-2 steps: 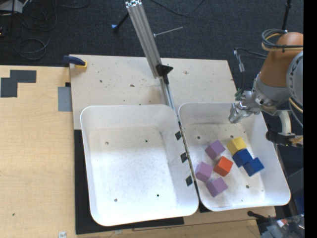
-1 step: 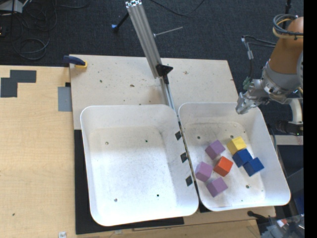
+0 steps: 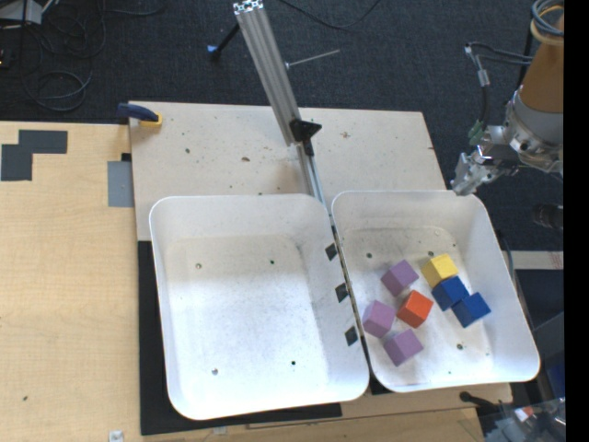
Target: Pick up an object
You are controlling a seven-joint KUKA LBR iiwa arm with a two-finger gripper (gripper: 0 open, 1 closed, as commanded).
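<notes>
We see two bins side by side: the left bin (image 3: pixel 241 307) beside the right bin (image 3: pixel 479 238), which holds a cluster of blocks (image 3: pixel 416 308). The gripper (image 3: pixel 469 171) sits behind the right bin's far right corner.

Claw (image 3: pixel 467 175) low at arm's tip

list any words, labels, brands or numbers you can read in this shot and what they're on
None: no readable text stands anywhere in the camera view.
The coloured blocks in the right bin have plain faces, with no letters or numbers.
The left bin bears dark specks only, no print.
The checkered tag atop the aluminium rail is a pattern, not writing.
The arm and gripper show no legible brand.
</notes>
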